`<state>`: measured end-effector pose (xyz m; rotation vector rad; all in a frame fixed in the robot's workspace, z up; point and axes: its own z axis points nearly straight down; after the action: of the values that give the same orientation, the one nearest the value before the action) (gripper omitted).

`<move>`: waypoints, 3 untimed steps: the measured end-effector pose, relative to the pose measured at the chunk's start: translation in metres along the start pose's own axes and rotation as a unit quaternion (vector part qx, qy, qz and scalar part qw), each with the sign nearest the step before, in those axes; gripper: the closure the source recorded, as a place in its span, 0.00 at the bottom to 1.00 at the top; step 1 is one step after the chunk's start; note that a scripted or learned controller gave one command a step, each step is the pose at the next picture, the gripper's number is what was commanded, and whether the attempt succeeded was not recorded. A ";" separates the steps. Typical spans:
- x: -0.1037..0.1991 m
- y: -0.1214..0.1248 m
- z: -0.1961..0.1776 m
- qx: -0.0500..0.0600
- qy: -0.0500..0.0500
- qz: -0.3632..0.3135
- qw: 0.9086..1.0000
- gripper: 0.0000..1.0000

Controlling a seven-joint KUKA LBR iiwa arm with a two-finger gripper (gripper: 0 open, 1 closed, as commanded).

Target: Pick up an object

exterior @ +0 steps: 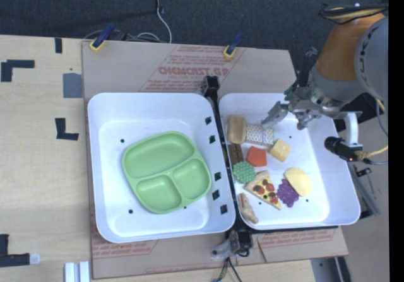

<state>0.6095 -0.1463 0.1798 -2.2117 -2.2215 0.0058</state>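
Toy food pieces lie just below the end effector, whose fingers stand apart, gripping nothing.

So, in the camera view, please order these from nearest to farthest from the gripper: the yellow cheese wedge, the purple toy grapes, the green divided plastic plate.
1. The yellow cheese wedge, in the right bin just below the gripper.
2. The purple toy grapes, lower in the same bin, toward its front edge.
3. The green divided plastic plate, across in the left bin.

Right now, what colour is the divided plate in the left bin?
Light green, clearest in the camera view.
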 end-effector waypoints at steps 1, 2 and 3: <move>0.012 -0.021 0.098 -0.005 -0.004 0.002 1.000 0.00; 0.038 0.026 0.095 -0.005 -0.001 0.000 1.000 0.00; 0.038 0.056 0.096 0.009 -0.001 -0.001 1.000 0.00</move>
<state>0.6647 -0.1076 0.0829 -2.2010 -2.2146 0.0276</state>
